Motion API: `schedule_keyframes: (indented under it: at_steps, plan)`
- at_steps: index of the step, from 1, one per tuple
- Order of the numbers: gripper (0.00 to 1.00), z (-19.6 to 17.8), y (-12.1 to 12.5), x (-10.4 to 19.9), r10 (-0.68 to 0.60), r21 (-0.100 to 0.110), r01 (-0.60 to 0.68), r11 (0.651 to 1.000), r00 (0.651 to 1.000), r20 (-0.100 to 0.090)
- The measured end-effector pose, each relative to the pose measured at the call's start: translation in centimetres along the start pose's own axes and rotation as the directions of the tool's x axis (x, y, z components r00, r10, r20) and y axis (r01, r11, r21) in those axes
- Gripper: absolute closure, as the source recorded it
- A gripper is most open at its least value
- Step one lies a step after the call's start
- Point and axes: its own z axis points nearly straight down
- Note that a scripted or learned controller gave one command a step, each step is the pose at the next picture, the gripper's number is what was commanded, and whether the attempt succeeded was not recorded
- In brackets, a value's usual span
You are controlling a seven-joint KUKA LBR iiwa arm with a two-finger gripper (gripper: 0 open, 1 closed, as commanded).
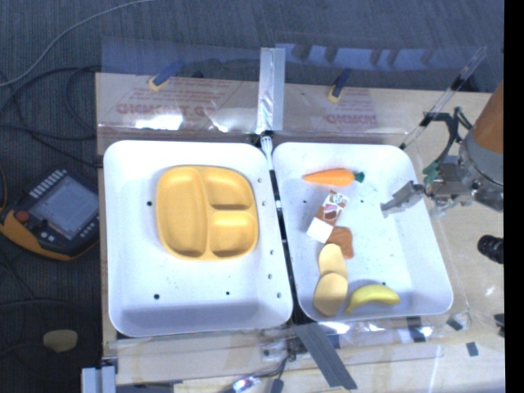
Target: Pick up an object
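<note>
Surface [115, 105]: pale board carrying two shallow white bins side by side, with taped plastic sheeting along its far edge.

Left bin [123, 301]: holds one yellow divided tray [206, 212], three compartments, lying near the bin's middle.

Right bin [426, 285]: holds the loose items.
- Carrot [331, 177], orange with a green tip, lying crosswise near the far edge.
- Small printed packet [332, 205], just nearer than the carrot, tilted.
- White block [319, 230], touching the packet's near end.
- Brown piece [341, 241], just beside the white block.
- Two pale yellow rounded pieces [331, 278], one against the other, toward the near edge.
- Banana [372, 297], close to the near edge, just beside the rounded pieces.

Gripper [399, 200]: grey, reaching in over the right bin's right edge toward its far right corner; nothing visible between its fingers; whether they stand apart or together cannot be told. The carrot is the nearest item, to the gripper's left and apart from it; the remaining items lie further toward the near edge.

Beside the surface's left edge, on the carpet: a handheld control pendant [51, 213], with cables [49, 31] beyond it.
</note>
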Motion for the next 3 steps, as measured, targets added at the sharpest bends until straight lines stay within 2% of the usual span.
schedule_keyframes:
  at_steps: [1,2,3]
  plan:
    - [0.0,8.6,5.1,6.2,-0.26,-0.001,0.26,0.966,0.966,0.0]
    - [0.0,16.4,3.3,4.5,-0.188,0.0,0.188,0.982,0.982,0.0]
    - [1.0,15.6,3.3,4.5,-0.188,0.001,0.188,0.982,0.982,-0.001]
